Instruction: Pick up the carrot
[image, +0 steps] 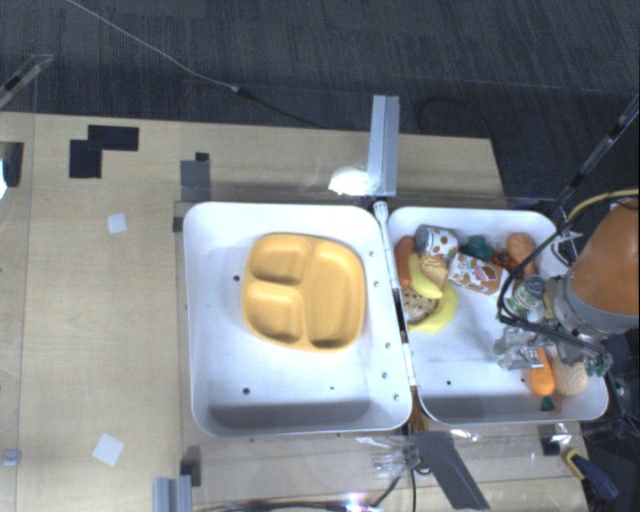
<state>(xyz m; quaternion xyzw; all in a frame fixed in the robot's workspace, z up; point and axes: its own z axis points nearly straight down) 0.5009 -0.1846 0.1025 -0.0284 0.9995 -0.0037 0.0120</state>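
The two-finger metal gripper (528, 352) hangs low over the near right corner of the right-hand shallow white plastic bin (470, 385), at the end of the grey arm with its orange band (612, 262). Whether it is wide or closed I cannot tell — cables and wrist hardware crowd it.

Just beneath and to its right lies the small orange toy carrot with a green stub end (542, 381), close to the bin's near wall and touching a pale beige rounded object (571, 378) on its right. It looks like a light, stiff plastic piece, smooth and probably a little slippery; I judge the thick orange middle the safest place to pinch, across its narrow width, since the tapering end would likely slide out.

Farther left in the same bin sit a yellow plastic banana (434, 308), a small printed tin can (436, 240) and a red-and-white snack packet (474, 272), all jumbled together at the far side.

The left-hand white bin (215, 330) holds a yellow three-compartment plastic plate (303, 290) — well apart from the carrot.
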